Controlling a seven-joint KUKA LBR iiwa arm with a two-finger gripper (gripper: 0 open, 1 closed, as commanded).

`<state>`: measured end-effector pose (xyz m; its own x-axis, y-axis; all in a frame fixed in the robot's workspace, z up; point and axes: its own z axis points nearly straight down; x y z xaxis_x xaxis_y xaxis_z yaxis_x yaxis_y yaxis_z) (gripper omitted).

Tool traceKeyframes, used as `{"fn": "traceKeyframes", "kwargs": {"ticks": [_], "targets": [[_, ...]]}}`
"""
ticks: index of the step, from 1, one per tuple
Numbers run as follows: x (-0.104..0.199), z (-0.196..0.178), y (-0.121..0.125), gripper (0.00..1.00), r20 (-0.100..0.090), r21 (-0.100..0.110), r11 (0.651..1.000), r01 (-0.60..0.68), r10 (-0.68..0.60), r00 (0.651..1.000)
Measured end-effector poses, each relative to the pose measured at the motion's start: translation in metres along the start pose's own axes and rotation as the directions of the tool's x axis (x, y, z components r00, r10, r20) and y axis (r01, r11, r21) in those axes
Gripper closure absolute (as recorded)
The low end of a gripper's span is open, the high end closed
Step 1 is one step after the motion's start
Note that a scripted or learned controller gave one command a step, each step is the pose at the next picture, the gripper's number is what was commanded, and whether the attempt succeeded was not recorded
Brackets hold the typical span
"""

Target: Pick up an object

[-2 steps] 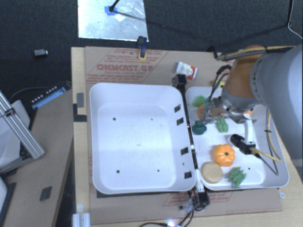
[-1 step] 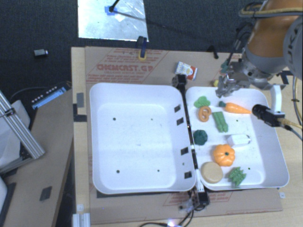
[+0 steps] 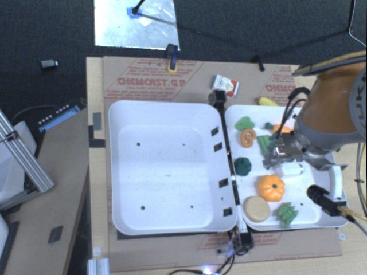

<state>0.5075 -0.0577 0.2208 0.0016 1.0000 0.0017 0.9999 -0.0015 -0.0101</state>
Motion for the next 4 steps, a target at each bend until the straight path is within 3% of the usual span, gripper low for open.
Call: {"fn": "traceKeyframes", "kwargs": {"ticks": [1,2,3,4], "targets": [[0.030,-0.055,0.115,1.00,0.002,-0.024,1.000,0.010,-0.010,1.000],[0.099,-0.140,0.152,1.00,-0.001,-0.024,1.000,0.012,-0.012,1.000],[0.181,-0.162,0.135,1.00,-0.003,-0.015,1.000,0.014,-0.014,1.000],[0.265,-0.171,0.146,1.00,-0.003,-0.013,1.000,0.013,-0.014,1.000]]}}
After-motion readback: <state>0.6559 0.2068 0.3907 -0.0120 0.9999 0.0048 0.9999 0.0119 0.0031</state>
